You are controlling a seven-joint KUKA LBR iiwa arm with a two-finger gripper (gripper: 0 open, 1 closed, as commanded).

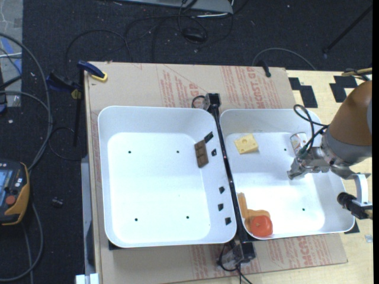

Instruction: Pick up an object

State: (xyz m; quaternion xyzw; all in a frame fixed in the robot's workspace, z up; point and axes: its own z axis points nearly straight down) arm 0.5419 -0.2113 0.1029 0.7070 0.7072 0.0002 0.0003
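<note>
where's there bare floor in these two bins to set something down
The left bin is mostly bare; only a brown piece lies at its right wall. In the right bin, free floor sits in the middle, between the yellow cheese wedge above and the red tomato below. It is crowded at the right side, where the gripper hangs.

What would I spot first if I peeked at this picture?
Probably the red tomato in the right bin's near corner, with an orange piece beside it. Next, the yellow cheese wedge farther back, and the arm's gripper low over that bin. A brown block lies in the left bin.
</note>
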